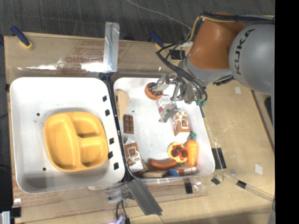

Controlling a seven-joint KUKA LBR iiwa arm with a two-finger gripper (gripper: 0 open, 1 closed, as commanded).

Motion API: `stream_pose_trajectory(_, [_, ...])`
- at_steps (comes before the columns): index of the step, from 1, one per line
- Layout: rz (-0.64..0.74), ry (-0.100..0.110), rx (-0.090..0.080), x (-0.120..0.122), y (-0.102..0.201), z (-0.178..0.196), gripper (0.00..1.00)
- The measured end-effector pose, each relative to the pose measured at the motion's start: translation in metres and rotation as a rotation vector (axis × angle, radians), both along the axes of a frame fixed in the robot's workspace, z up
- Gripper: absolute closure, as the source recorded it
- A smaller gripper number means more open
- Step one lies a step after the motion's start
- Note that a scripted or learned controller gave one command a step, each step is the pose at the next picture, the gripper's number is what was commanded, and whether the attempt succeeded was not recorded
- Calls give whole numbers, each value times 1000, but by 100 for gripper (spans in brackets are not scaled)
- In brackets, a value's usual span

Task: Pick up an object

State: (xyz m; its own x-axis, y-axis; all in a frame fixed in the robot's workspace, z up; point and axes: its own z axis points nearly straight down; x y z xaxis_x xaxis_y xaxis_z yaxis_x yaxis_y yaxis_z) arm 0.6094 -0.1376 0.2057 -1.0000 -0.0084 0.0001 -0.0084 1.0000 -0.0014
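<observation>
**Where everything sits around me**

Two bins stand side by side on the bench. In the left bin [18,125] a divided tray [74,140] lies near the middle. I hang over the back of the right bin [140,85], my gripper [169,101] above its upper middle. A donut [152,91] lies just left of me, a gingerbread house [181,122] in front of me. Along the left wall lie a cone [122,101], then a chocolate bar [128,123], then another gingerbread house [132,153]. At the front, a sausage [162,163] lies left of a pizza slice [178,151], with a carrot [191,150] at its right.
</observation>
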Motion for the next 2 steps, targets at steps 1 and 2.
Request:
stream_pose_trajectory(1, [234,-7,-1,-28,-67,-100,0])
stream_pose_trajectory(2, [274,-12,-3,-54,-71,-109,0])
